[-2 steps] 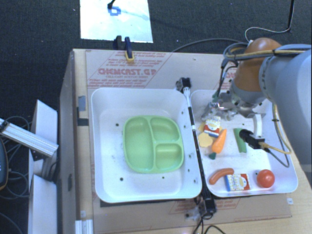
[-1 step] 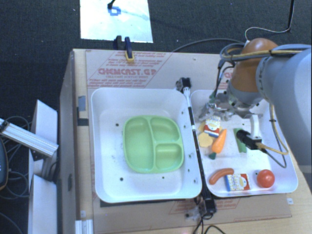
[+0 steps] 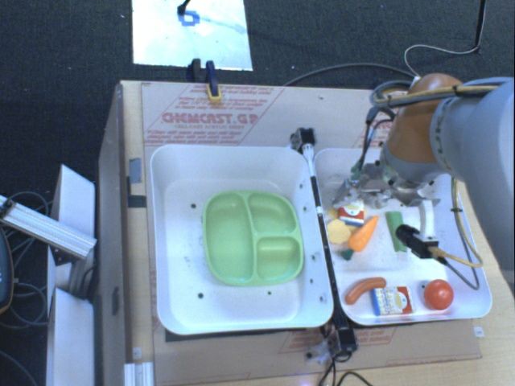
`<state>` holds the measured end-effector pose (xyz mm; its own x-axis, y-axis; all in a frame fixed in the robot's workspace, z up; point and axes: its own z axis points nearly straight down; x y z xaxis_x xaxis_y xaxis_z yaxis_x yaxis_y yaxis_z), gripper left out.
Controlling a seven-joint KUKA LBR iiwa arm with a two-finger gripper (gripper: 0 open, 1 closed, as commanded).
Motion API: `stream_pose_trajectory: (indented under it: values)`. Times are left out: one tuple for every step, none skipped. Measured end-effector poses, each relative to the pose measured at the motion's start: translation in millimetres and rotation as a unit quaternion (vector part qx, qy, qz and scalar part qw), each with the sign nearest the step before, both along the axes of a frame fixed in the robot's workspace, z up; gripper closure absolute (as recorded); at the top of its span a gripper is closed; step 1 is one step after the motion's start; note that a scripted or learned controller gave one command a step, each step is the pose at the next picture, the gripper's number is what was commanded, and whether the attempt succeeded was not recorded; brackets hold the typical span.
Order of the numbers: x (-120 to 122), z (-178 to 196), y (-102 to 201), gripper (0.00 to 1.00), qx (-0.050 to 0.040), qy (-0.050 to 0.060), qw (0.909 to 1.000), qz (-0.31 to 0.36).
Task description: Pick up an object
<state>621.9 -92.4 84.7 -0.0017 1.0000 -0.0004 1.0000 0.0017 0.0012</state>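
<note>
— Well, operator, where did the arm stand in the plate you sent?

— You saw the grey arm (image 3: pixel 471 127) reach in from the right, its orange band (image 3: pixel 418 123) above the wrist, and its metal end sat low over the far part of the right bin (image 3: pixel 476 300). Whether the jaws were spread or pressed together could not be told; nothing was seen pinched between them.

— And the things you might have picked?

— All lay in that right bin. A small red-and-white box (image 3: pixel 352 212) lay just under the arm's end. Beside it were a yellow piece (image 3: pixel 338 232) and an orange carrot (image 3: pixel 364 233), touching each other, the carrot tilted. A green stick (image 3: pixel 395 230) lay just right of the carrot. Along the near wall you had a sausage (image 3: pixel 365 289), a red-and-white carton (image 3: pixel 391 301) and a red tomato (image 3: pixel 438 294), set in a row, the sausage and the carton touching.

— What else did the counter (image 3: pixel 241 111) carry?

— The left bin (image 3: pixel 161 240) held a pale green divided plate (image 3: pixel 251 237), lying flat near its middle. A blue-and-yellow clamp (image 3: pixel 211 83) gripped the counter's far edge.
</note>
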Motion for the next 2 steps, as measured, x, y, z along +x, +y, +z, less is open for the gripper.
stream_pose_trajectory:
  values:
    - [-5.9,-0.3,6.2,0.0,0.0002,0.001,1.0,0.0]
    - [47.4,0.5,4.8,0.0,-0.0001,-0.001,1.0,0.001]
